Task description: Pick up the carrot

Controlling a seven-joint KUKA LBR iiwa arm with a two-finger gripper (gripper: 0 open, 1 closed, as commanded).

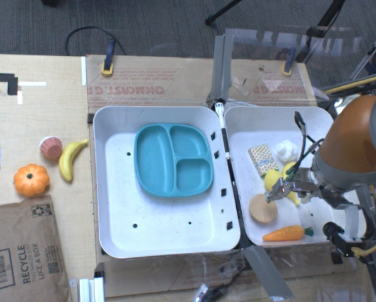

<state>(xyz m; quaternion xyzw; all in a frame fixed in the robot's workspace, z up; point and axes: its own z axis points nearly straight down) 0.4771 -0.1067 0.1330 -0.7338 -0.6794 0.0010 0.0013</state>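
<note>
The carrot [284, 233], orange with a small green top at its right end, lies flat near the front wall of the right bin [238, 168]. My gripper [281, 191] hangs over the middle of that bin, a little above and behind the carrot and apart from it. It sits right over a yellow toy [274, 180] and next to a tan round piece [262, 209]. The grey arm with its orange band [358, 140] comes in from the right and hides part of the bin's right side.
A small patterned box [261, 157] and a white lump [285, 148] lie at the back of the right bin. The left bin [112, 187] holds a blue divided plate [174, 160]. On the bench at left are a banana [70, 159], a small pumpkin [31, 180], a pink cupcake [51, 147] and a cardboard box [24, 250].
</note>
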